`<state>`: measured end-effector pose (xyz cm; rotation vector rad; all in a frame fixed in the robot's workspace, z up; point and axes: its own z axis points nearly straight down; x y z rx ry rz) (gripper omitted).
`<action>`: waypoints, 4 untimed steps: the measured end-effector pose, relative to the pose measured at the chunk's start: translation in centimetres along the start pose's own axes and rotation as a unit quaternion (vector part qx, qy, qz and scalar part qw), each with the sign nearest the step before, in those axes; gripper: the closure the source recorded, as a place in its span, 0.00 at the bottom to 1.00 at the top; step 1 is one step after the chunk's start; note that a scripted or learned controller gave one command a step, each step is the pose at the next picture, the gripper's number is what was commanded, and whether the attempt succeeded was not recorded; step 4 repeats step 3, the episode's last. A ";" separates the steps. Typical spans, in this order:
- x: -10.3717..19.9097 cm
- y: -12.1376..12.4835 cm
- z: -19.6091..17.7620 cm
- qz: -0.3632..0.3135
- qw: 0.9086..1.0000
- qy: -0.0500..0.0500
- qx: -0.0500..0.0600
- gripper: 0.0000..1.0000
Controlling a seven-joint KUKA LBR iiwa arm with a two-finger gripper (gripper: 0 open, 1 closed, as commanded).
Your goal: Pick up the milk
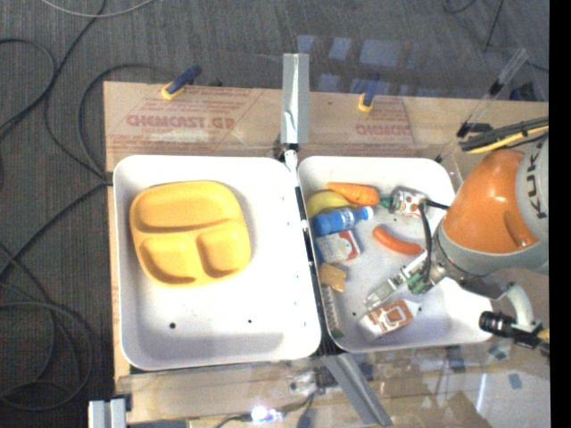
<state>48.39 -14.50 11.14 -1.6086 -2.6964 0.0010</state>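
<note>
Right, your gripper (403, 285) sits just beside the small white-and-red milk carton (391, 317), which lies at its 7 o'clock. You can't tell whether the jaws are apart or together.

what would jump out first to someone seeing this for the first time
The big yellow sectioned tray lying alone in the left bin draws the eye first. Next comes the orange-banded arm reaching from the right over the right bin, where small items crowd together, among them a carrot and a blue bottle.
</note>
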 end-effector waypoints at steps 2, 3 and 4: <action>-7.9 0.0 -2.3 -0.314 0.949 -0.001 -0.001 0.00; -10.3 2.8 -8.2 -0.474 0.881 -0.002 -0.002 0.00; -10.3 2.8 -8.2 -0.474 0.881 -0.002 -0.002 0.00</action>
